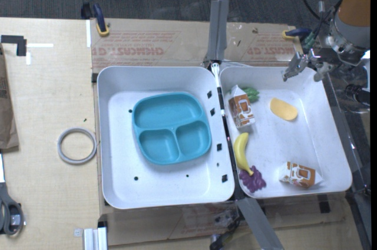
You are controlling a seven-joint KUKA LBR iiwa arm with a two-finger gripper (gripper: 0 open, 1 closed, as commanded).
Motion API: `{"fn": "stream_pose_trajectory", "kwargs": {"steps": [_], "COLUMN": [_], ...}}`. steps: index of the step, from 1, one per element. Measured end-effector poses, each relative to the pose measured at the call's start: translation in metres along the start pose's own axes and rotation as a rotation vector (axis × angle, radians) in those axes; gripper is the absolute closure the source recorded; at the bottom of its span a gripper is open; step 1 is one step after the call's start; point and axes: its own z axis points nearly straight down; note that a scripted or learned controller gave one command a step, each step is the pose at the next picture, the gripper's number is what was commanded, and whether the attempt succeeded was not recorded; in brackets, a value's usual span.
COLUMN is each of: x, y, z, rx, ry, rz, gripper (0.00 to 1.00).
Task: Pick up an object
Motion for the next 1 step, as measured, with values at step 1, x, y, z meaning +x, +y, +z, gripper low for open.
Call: {"fn": "stream_pose_trajectory", "kwargs": {"steps": [1], "x": [-0.01], "y": [-0.0281], "z": [0.097], "rx": [0.0], "ry": [0.0], "rz": [-0.103], "gripper": [0.0]}}
